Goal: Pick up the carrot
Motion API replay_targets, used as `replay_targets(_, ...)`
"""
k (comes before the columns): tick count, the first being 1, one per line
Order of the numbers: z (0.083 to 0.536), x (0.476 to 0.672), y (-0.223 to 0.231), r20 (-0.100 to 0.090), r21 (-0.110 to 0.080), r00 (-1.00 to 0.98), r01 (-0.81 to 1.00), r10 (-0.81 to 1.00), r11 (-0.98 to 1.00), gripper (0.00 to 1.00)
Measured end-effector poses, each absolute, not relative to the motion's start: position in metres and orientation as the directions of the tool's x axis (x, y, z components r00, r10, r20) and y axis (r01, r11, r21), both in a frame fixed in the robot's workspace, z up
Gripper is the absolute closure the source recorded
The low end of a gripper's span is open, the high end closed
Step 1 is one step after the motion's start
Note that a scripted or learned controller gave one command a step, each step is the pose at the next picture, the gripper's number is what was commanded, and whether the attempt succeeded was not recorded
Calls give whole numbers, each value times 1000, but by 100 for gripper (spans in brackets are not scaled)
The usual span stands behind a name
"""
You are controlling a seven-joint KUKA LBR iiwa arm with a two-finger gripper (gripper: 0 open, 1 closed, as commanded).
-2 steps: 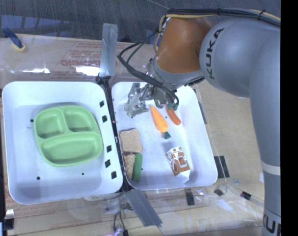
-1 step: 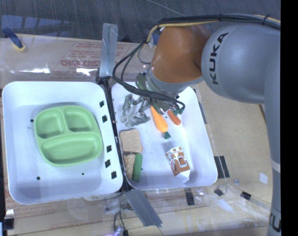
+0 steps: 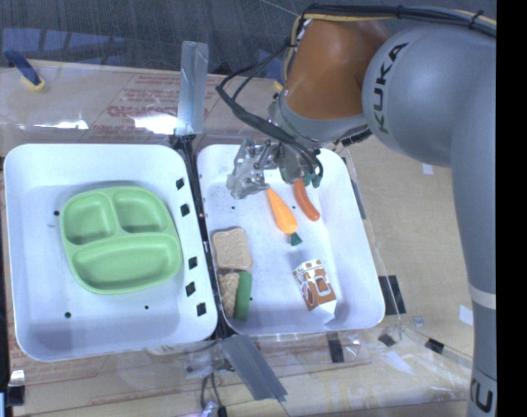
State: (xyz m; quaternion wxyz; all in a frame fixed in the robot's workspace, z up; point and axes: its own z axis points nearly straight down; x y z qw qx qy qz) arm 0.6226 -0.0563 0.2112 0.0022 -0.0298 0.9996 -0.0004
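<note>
In the right bin, the gripper (grip state unclear) hovers beside the carrot.

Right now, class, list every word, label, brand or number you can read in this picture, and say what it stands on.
"KUKA": on the grey arm, running down its casing.
Red lettering on the bench sheet behind the bins: too blurred to read.
Brown and white carton in the right bin: printed pattern, too small to read.

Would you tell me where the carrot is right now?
The carrot lies in the right bin, towards its far end, beside a hot dog and just below the gripper.
</note>
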Motion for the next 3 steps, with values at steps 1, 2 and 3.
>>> replay_targets(1, 245, 593, -24, -2, -1, -887, -462, -462, 887, 100)
replay_targets(2, 217, 606, -45, 1, 2, -600, -800, -800, 600, 100)
replay_targets(3, 243, 540, -63, 0, 1, -76, -997, -997, 76, 100)
